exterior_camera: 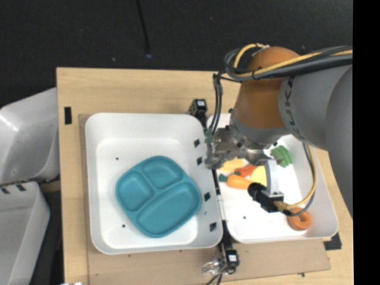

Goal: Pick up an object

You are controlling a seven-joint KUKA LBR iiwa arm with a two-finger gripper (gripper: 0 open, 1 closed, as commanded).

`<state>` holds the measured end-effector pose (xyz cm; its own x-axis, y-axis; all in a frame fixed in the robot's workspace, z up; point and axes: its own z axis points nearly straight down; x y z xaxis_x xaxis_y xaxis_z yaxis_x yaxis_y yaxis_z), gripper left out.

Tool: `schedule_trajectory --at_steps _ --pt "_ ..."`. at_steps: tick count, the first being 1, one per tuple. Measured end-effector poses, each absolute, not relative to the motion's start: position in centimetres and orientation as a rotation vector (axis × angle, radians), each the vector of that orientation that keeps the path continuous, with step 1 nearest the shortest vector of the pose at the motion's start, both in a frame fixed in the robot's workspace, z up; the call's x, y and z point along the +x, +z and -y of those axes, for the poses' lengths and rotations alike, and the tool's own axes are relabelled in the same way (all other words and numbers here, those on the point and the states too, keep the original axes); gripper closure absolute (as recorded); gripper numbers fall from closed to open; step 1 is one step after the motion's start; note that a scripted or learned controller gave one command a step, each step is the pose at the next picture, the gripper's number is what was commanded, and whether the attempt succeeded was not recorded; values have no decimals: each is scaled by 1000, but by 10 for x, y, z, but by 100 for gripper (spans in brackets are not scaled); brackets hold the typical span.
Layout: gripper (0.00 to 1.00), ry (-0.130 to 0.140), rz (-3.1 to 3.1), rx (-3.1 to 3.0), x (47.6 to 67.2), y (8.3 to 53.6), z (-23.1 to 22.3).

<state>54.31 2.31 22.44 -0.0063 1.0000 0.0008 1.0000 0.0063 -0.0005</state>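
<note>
Two shallow white bins side by side on the wooden bench point(136, 91). In the left bin point(98, 141), just one teal divided plate point(157, 195), flat on the floor and turned askew, well apart from the arm point(320, 105); broad and low, so probably a poor thing to pinch, hence no attention paid to it. In the right bin point(255, 229), several small pieces crowded toward the wall point(218, 202) shared with the left bin: a yellow piece point(233, 166), an orange carrot-shaped piece point(237, 183) just below it and touching or nearly so, a red-orange piece point(256, 172) beside both, a green piece point(282, 155) a little farther right, and an orange ring point(301, 221) alone near the front right corner. Reaches in from the right and hangs the gripper point(228, 158) straight down over that cluster, low, close to the yellow piece and the dividing wall. Makes sense as a choice: most candidates in one spot, so best odds of catching something. Cannot tell the gripper's opening, hidden as seen from above under the arm's orange band point(261, 94); cannot see anything held either. Judged as the approach or closing stage of a try, with nothing yet lifted clear. Risks worth noting: wall very near on one side, pieces packed together, so easy to nudge one aside or clip the rim instead of closing on a single piece.
</note>
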Motion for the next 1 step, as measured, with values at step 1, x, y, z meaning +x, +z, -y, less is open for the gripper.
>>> schedule_trajectory --at_steps 1 --pt "100 -5 2231 -2213 530 242 -73"
